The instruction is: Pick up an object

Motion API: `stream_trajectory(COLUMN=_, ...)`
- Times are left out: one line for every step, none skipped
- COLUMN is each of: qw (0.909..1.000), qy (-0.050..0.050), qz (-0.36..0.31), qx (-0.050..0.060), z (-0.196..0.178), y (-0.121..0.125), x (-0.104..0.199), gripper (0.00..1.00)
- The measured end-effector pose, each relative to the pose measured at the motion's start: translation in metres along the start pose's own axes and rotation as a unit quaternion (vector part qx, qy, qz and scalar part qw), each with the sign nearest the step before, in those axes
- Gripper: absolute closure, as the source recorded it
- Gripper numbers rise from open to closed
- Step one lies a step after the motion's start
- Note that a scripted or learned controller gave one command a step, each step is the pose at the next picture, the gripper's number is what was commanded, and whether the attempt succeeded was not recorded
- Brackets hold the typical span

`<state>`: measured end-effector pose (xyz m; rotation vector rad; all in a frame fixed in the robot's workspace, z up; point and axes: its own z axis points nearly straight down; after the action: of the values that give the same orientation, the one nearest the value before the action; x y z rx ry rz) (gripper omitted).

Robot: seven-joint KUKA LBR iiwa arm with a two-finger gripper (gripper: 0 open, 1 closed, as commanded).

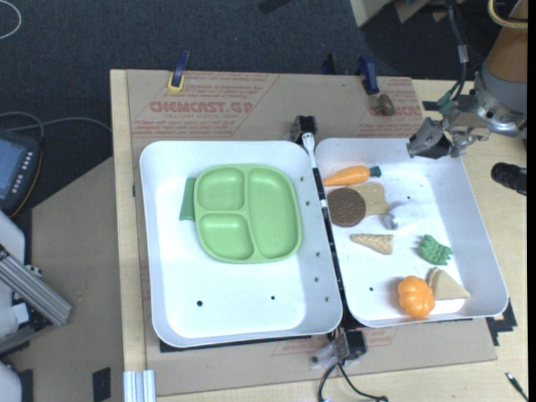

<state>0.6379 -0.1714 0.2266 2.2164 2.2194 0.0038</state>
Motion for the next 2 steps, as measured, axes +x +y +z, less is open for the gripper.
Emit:
stream_trajectory(qw=1.0, qy=0.002, qz=-0.001, qx=0.004, z=-0.009, y=-0.043, x=0.037, gripper=1.0)
stream_trajectory(qw=1.0, qy=0.002, qz=0.0, qx=0.005, z=-0.003, y=-0.088, x=0.069, gripper=1.0)
